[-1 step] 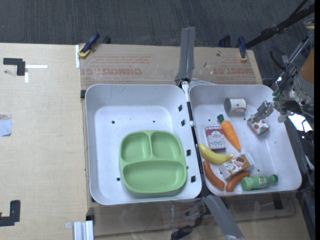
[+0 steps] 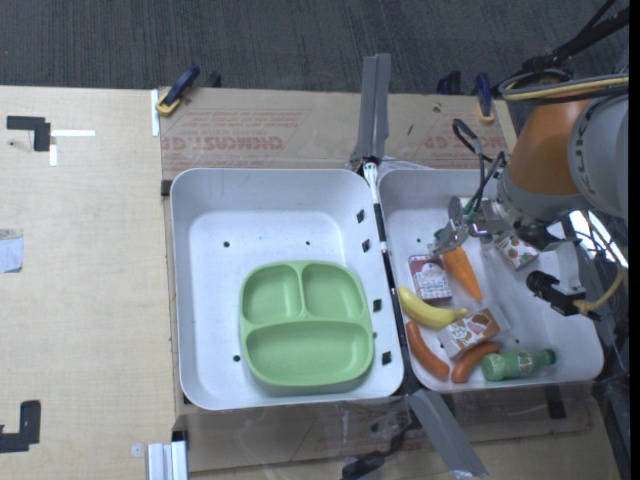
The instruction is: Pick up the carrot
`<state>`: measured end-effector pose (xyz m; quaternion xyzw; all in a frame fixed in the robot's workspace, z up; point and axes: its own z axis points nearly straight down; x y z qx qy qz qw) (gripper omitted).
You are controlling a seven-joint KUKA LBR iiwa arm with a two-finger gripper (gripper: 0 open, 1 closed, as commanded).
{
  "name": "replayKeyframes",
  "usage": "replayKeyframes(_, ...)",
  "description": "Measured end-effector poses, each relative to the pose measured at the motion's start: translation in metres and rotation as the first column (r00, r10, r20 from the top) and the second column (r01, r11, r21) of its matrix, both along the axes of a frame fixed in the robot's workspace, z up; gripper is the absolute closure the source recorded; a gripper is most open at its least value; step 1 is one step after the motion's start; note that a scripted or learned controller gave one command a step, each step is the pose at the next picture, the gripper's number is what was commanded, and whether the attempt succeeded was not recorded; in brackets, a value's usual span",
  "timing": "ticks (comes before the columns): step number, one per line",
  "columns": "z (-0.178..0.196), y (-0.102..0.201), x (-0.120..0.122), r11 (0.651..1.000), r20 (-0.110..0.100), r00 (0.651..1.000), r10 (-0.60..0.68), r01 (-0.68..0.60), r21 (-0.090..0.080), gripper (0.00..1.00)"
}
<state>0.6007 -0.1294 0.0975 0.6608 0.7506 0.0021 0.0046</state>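
The carrot [image 2: 463, 273] is orange and tapered. It lies at a slant in the right bin [image 2: 590, 363], thick end toward the back. My gripper [image 2: 455, 235] hangs right over that thick end, at or touching its tip, with the grey arm and its orange band behind it to the right. The gripper's own body hides where it meets the carrot.
Crowded around the carrot are a pink packet [image 2: 430, 277], a banana [image 2: 430, 309], a brown snack packet [image 2: 471, 330], two sausages [image 2: 428, 352], a green bottle [image 2: 518, 364] and a strawberry packet [image 2: 517, 253]. The left bin [image 2: 200, 268] holds a green divided plate [image 2: 305, 324].
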Motion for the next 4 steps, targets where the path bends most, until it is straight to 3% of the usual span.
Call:
replayKeyframes(1, 0.01, 0.0, 0.001, 1.0, 0.002, 1.0, -0.004, 0.004, 0.001, 1.0)
replayKeyframes(2, 0.094, 0.074, -0.028, 0.997, -0.01, 0.997, -0.072, 0.072, 0.002, 1.0)
replayKeyframes(3, 0.118, 0.052, -0.017, 1.0, -0.01, 1.0, 0.011, -0.011, 0.001, 1.0)
replayKeyframes(4, 0.254, 0.043, 0.036, 0.994, -0.01, 0.994, 0.105, -0.105, 0.001, 1.0)
